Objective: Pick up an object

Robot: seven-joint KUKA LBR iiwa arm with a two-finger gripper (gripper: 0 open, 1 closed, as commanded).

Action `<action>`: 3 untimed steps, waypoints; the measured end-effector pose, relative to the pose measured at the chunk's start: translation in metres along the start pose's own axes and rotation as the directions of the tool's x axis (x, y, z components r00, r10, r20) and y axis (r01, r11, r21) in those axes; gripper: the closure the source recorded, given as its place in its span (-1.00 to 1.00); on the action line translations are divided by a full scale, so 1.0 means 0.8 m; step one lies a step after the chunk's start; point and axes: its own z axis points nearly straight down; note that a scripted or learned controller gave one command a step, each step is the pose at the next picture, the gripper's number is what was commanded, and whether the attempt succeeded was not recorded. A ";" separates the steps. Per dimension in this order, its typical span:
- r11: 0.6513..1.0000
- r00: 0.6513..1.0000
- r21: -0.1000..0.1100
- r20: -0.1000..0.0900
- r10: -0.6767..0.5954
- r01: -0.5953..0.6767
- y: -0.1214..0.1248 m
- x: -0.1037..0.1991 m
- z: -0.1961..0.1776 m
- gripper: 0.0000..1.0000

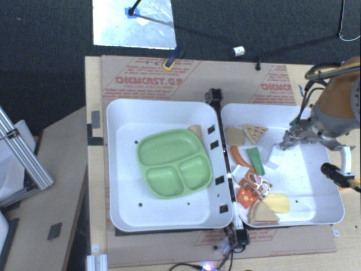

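Note:
The right bin (pixel 316 208) holds several toy foods along its left side: a pizza slice (pixel 255 132), a tan piece (pixel 233 135), an orange sausage (pixel 241 157), a green stick (pixel 256 160), a printed packet (pixel 256 182), a red piece (pixel 246 196), a yellow lemon shape (pixel 277 203) and a bread wedge (pixel 262 214). My gripper (pixel 287 141) hangs over the upper middle of this bin, to the right of the pizza slice and green stick. I see nothing held in it.
The left bin (pixel 121 208) carries a green divided plate (pixel 172 164), with a small tan piece (pixel 196 131) at the plate's top right. A black-clipped divider (pixel 221 151) joins the bins. The arm's orange band (pixel 338 97) sits over the right bin's far corner.

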 end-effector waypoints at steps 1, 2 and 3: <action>1.000 1.000 0.016 0.002 0.001 -0.001 0.007 -0.006 -0.056 1.00; 1.000 1.000 0.015 0.001 -0.001 0.001 0.016 0.001 -0.115 1.00; 1.000 1.000 0.017 0.001 -0.001 0.001 0.018 0.001 -0.142 1.00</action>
